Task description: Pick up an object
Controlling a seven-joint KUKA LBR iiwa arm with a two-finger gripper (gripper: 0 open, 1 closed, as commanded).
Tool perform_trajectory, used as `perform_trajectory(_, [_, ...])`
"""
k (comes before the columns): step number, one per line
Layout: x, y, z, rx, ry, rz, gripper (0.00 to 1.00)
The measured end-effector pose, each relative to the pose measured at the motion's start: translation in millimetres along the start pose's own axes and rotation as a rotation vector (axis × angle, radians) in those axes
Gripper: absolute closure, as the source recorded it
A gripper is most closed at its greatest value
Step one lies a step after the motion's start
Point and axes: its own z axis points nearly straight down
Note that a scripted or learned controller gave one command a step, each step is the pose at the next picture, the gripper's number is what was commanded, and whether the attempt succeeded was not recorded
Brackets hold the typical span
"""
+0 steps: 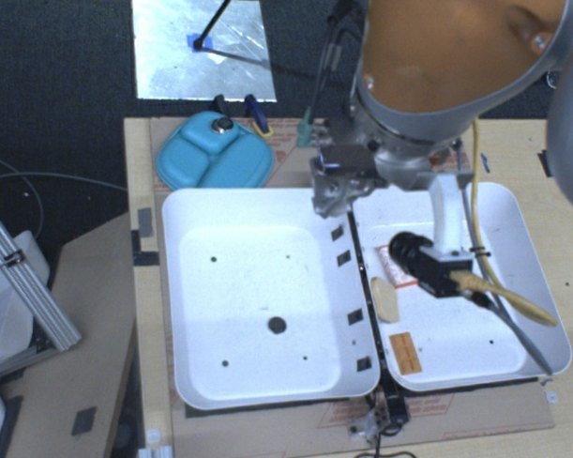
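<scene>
The grey, orange-banded arm (424,125) hangs over the right shallow white plastic bin (521,351). Its gripper (334,199) is at that bin's far left corner; I cannot tell whether it is open or closed. A beige oval piece (388,301) and a small orange card (404,353) lie inside that bin.

I'm counting two white bins. The left bin (241,272) is holding just one small dark disc (276,325). The right bin (459,344) is holding three bits: one pale oval piece (388,301), one orange card (404,353), one red-and-white packet (391,264). One blue container (213,153) is sitting on the far side.
</scene>
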Motion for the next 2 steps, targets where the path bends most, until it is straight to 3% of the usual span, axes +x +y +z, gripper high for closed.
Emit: perform_trajectory(2, [0,1,-22,-0.006,0.003,-0.008,1.00])
